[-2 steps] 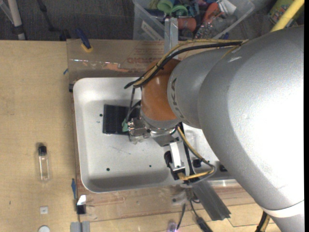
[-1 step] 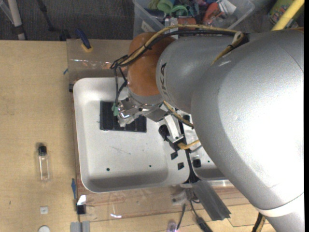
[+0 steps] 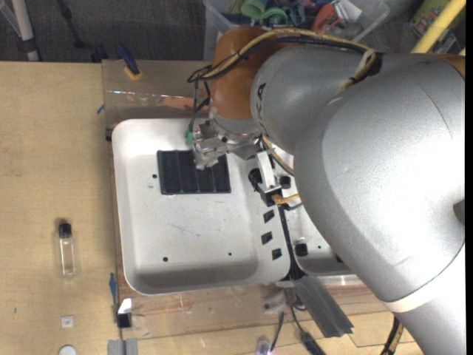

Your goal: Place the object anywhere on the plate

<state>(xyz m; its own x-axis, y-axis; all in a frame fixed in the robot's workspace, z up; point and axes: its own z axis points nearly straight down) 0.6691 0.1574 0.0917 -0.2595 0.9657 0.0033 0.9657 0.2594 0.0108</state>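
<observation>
A black ribbed rectangular plate (image 3: 192, 173) lies flat in the left white bin (image 3: 148, 220), toward its back. My gripper (image 3: 202, 152) hangs over the plate's back right corner, close to or touching its surface. A small green bit (image 3: 191, 134) shows at the gripper's left side; I cannot tell what it is. The grey arm and its orange band (image 3: 233, 72) hide whatever lies under the gripper, along with most of the right bin.
On the wooden bench left of the bins lies a clear vial with a black cap (image 3: 66, 248). A clear tub of colourful toys (image 3: 295, 2) stands at the back. A blue clip (image 3: 131, 69) sits behind the left bin. Cables run along the bins' divider (image 3: 275, 228).
</observation>
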